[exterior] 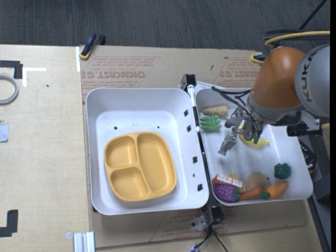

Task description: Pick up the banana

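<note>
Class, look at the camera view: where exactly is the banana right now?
The banana lies in the right bin, in its upper middle, directly at the gripper, right of the green toy and up-left of the dark green broccoli.

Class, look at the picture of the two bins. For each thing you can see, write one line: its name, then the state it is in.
Banana: lying in the right bin, partly under the end effector.
End effector: low over the banana.
Divided yellow plate: flat in the left bin, nothing on it.
Grapes: lying at the right bin's front wall.
Carrot: lying on its side.
</note>
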Available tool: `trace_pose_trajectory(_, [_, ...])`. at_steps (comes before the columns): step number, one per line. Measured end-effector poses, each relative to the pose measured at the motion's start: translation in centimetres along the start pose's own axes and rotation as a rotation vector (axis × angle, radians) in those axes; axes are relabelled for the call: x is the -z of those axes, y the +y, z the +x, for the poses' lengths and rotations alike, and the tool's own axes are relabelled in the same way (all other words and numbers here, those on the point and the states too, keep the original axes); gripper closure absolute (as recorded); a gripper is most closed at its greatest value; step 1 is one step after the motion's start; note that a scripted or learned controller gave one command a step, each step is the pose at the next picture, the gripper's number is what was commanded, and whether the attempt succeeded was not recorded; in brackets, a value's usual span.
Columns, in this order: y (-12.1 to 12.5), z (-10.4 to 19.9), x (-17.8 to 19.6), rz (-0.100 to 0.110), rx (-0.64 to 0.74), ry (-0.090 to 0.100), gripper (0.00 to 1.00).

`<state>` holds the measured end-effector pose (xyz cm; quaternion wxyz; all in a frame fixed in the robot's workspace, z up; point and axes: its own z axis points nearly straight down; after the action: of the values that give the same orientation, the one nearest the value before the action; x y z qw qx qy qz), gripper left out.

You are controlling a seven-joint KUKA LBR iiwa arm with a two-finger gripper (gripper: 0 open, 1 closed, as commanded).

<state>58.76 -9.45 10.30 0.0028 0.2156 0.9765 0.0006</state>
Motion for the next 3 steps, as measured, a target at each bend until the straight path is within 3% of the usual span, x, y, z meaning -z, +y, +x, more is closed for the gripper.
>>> trace_pose_trajectory(1, [0.1, -4.2, -1.0, 0.002, -0.102, 0.003, 0.00])
trace_pose_trajectory(2, [-1.0, -0.9, -1.0, 0.000, 0.403, 0.003, 0.00])
trace_pose_trajectory(3, [-1.0, -1.0, 0.0, -0.001, 0.398, -0.001, 1.00])
